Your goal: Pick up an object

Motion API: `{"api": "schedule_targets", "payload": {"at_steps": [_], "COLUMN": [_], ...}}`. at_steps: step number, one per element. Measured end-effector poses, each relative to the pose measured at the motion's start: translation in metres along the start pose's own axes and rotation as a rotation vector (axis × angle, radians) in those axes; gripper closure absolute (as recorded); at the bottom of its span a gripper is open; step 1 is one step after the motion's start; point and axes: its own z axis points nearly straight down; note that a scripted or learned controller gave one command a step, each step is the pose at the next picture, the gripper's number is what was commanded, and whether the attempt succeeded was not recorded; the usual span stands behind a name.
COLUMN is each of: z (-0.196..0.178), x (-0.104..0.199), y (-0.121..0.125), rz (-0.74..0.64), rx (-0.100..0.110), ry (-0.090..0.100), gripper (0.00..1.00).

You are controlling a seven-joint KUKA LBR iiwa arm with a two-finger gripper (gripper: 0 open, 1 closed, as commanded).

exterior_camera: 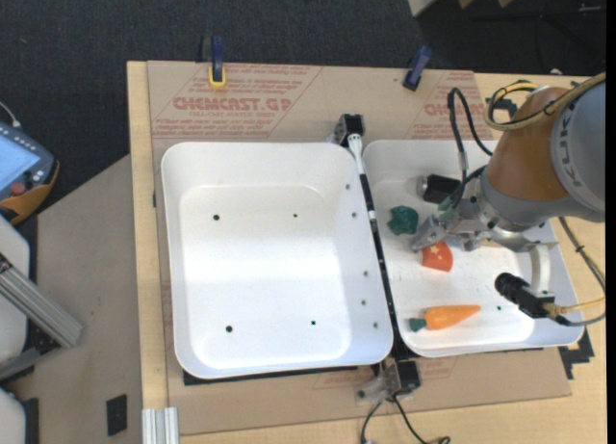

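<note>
The right bin [500,336] holds three small objects. A dark green lump [403,218] lies near its left wall. Close to the middle sits a red piece like a strawberry [438,257]. An orange carrot [445,318] lies near the front edge. My gripper [439,232] reaches in from the right and hangs low between the green lump and the red piece, right above the red piece's top edge. Nothing can be seen held in it. The grey wrist with its orange band [525,148] covers the bin's right part.
The left bin [192,336] sits beside the right one, with a black divider strip [371,230] between them. A black part with a cable [520,293] hangs off the arm near the right bin's front right. Blue clamps [217,52] hold the cardboard at the back.
</note>
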Motion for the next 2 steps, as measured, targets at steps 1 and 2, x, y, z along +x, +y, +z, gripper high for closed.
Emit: {"api": "schedule_targets", "payload": {"at_steps": [1, 2], "z": [0.0, 0.0], "x": [0.0, 0.0], "y": [0.0, 0.0], "rz": [0.0, 0.0], "rx": [0.0, 0.0], "ry": [0.0, 0.0], "gripper": [0.0, 0.0]}}
